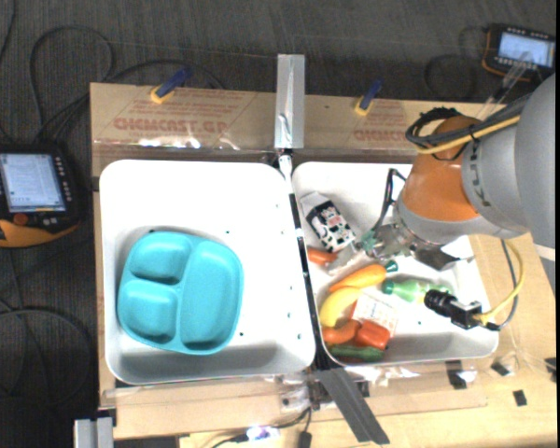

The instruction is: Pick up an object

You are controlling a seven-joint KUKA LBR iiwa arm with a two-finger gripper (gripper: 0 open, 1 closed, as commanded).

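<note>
Dark carpet [196,26] with loose black cables surrounds the desk [215,119]. A handheld control screen [28,194] lies on the floor at left. Another [521,49] sits at upper right.

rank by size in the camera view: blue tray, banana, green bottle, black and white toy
1. blue tray
2. banana
3. and 4. green bottle and black and white toy look alike in size; the arm covers part of the bottle, so no ranking.

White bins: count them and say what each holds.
2. The left bin holds a turquoise divided tray. The right bin holds a pile of small items, with the arm over it; some items may be hidden beneath it.
</note>
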